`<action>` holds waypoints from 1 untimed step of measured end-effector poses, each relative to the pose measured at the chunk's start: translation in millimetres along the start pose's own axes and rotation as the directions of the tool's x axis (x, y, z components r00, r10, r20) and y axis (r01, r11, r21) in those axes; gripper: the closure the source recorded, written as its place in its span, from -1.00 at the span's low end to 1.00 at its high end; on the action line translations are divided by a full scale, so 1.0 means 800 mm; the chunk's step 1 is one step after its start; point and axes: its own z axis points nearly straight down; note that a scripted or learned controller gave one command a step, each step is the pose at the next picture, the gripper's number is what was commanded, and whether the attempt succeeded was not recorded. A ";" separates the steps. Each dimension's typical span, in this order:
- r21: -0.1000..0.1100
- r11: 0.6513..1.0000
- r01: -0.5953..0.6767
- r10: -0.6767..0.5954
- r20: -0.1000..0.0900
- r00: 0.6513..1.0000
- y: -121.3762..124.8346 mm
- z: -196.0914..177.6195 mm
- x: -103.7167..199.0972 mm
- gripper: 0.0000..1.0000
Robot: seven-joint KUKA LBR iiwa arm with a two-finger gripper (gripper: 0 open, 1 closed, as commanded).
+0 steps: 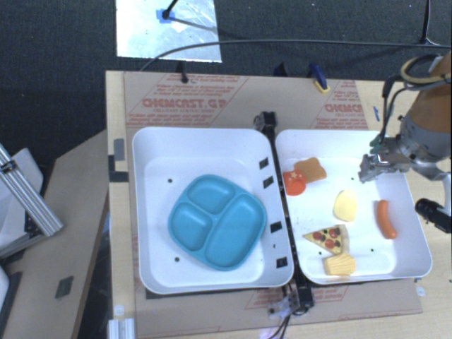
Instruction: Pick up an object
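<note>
Two shallow white plastic bins sit side by side on the desk (212, 94), which is covered with printed brown cardboard. The left bin (152, 189) holds a glossy blue plate (217, 221) with rounded corners, moulded into three compartments and lying flat. The right bin (417, 249) holds small toy foods, all apart from each other: a flat tan toast-like piece (310, 169) just beside a red tomato (294, 183) near the dividing wall, a smooth pale yellow rounded piece (345, 205) in the middle, an orange-red sausage (385, 219) lying lengthwise toward the right wall, a triangular pizza slice (329, 239) with dark red dots, and a blocky yellow cheese wedge (340, 265) just below it. The grey metal hand (374, 167) hangs over the upper right part of this bin, above the sausage and touching none of the foods; it is small and dark, and I cannot tell how it is set. The arm above it is cut off by the frame's right side.
</note>
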 end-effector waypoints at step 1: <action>0.004 1.000 0.000 0.000 -0.001 1.000 0.001 -0.018 0.000 1.00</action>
